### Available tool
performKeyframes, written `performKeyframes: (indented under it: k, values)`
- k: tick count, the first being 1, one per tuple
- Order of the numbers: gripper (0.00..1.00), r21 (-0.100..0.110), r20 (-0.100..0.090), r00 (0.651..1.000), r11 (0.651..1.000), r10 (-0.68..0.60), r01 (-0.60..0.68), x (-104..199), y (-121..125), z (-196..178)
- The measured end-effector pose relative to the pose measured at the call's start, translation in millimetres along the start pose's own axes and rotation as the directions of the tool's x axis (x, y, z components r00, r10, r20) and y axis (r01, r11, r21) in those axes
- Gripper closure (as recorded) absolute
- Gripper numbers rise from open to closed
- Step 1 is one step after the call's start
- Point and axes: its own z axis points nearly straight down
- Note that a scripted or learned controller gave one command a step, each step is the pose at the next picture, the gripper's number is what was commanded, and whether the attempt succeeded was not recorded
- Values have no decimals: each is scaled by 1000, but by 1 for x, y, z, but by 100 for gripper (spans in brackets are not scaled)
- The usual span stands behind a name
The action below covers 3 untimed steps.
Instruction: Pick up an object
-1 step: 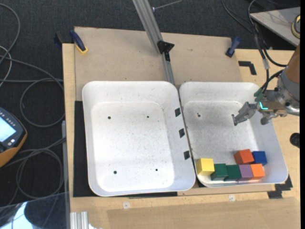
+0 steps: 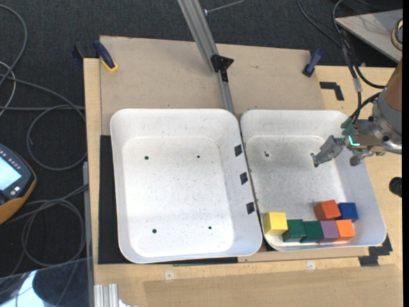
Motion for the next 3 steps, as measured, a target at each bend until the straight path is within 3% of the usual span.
performKeyframes:
  k: [3]
  values:
    - [0,8,-2,1000,1000,1,-1,18,-10,166]
